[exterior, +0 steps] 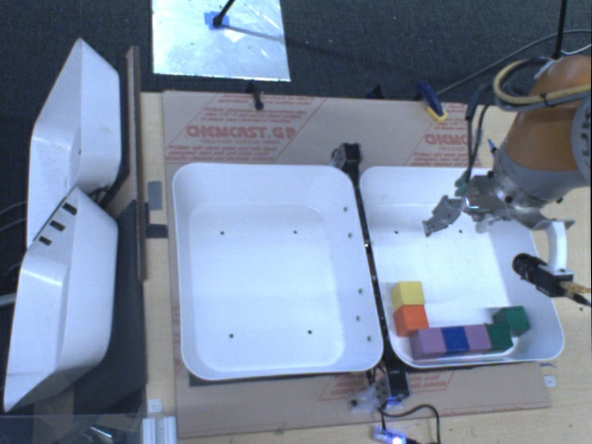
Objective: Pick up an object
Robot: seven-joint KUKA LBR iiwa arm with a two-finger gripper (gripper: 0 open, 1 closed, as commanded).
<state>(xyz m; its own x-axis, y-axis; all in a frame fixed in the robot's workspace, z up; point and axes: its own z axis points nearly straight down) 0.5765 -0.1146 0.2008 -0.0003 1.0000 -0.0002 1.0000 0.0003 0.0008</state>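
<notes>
Gripper (444,215), jaws slightly parted and holding nothing, hovers over the right bin (555,340); the yellow block (407,294) lies toward the bin's near edge from it, beside the orange block (412,319).

Bright, even overhead light; white bins (268,178) glare slightly; image soft.

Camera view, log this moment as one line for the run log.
arm: over right bin | gripper: above bin floor, nothing seen held | blocks: yellow, orange, purple-blue row, green at near edge | pick: not yet done
</notes>
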